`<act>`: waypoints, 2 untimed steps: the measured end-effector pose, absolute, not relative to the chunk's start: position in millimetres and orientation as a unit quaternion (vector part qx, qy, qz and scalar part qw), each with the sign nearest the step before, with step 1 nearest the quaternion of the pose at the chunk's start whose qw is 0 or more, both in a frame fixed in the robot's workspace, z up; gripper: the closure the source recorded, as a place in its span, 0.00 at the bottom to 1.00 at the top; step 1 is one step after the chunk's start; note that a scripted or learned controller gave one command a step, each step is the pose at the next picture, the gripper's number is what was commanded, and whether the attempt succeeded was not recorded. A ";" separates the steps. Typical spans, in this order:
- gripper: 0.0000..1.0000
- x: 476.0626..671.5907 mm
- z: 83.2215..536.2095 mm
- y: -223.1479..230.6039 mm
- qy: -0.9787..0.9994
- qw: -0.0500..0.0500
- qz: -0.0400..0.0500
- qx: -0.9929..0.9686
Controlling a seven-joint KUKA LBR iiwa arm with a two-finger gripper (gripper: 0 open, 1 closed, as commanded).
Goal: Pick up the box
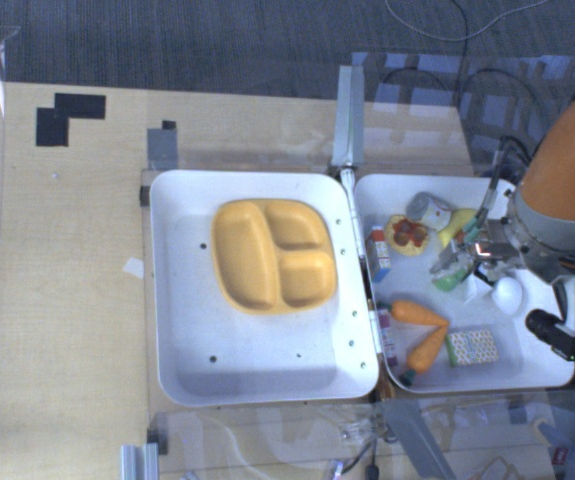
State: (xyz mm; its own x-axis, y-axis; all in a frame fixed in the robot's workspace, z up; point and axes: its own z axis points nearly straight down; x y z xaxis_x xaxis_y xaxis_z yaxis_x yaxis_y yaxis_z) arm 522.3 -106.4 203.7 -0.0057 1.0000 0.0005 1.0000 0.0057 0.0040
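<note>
A small flat box point(472, 347) with a speckled green and tan top lies near the front of the right bin point(542, 373). My gripper point(460, 260) hangs over the middle of that bin, above a green item point(449, 280) and well behind the box. The grey arm with its orange band point(567, 173) comes in from the right. Nothing shows as held by the gripper.
Two orange carrots point(419, 315) point(427, 349) lie just left of the box. A white egg point(507, 294), a yellow banana point(455, 226), a grey can point(428, 208), a pizza toy point(408, 232) and a narrow carton point(378, 251) share the right bin. The left bin point(182, 368) holds a yellow divided tray point(272, 254).
</note>
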 end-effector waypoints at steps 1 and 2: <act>0.00 579.5 197.7 -142.7 0.679 0.002 0.002 0.734; 0.00 650.4 92.8 -102.7 0.666 0.007 0.007 0.746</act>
